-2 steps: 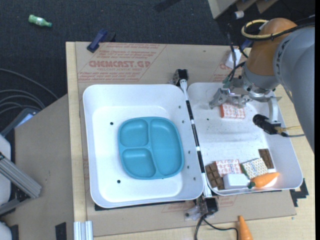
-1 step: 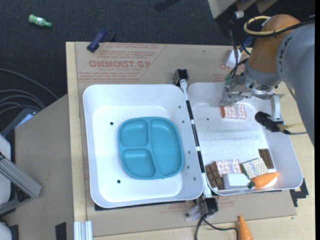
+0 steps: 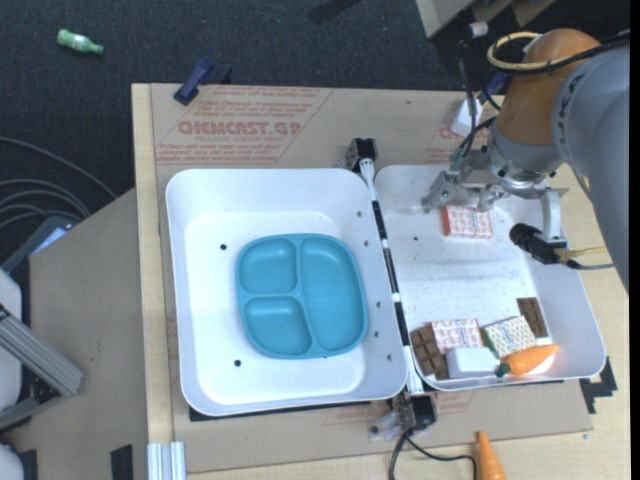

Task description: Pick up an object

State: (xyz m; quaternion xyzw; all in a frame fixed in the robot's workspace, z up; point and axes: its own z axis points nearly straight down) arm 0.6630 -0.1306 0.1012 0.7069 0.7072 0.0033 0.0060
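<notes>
Now your tool (image 3: 462,190) hangs in the right bin (image 3: 420,183), directly over a red-and-white packet (image 3: 467,222); you cannot tell its grip. Other packets and a carrot (image 3: 528,360) crowd the near corner.

Grey arm (image 3: 600,98) at the right, orange band (image 3: 540,88) above the wrist, black cables looping over it, metal gripper (image 3: 462,190) below.

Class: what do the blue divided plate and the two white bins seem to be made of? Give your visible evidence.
Blue divided plate: likely moulded plastic, matte, with even colour and soft rounded ridges. Left bin and right bin: probably thin formed plastic, smooth white, with rounded corners and rolled rims.
</notes>
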